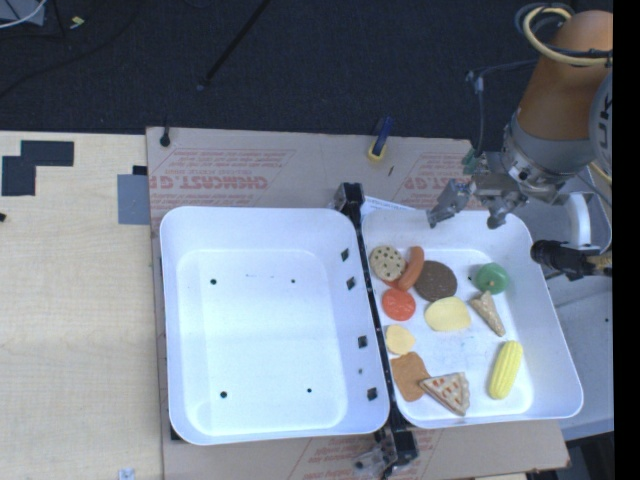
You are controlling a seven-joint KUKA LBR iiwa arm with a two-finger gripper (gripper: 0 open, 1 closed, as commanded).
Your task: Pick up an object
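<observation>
The right bin (545, 288) holds several toy foods: a cookie (385, 262), a sausage (412, 267), a brown patty (436, 281), a red tomato slice (398, 304), a yellow potato (447, 315), a green vegetable (490, 277), a corn cob (505, 368), a pizza slice (447, 391) and a toast piece (408, 370). My gripper (470, 208) hangs above the bin's far edge, open, with nothing between its fingers.
The left bin (180, 298) lies beside the right one, joined by a black clip strip (360, 288). A blue and yellow clamp (380, 140) stands on the cardboard behind. The arm's orange band (565, 78) rises at the upper right.
</observation>
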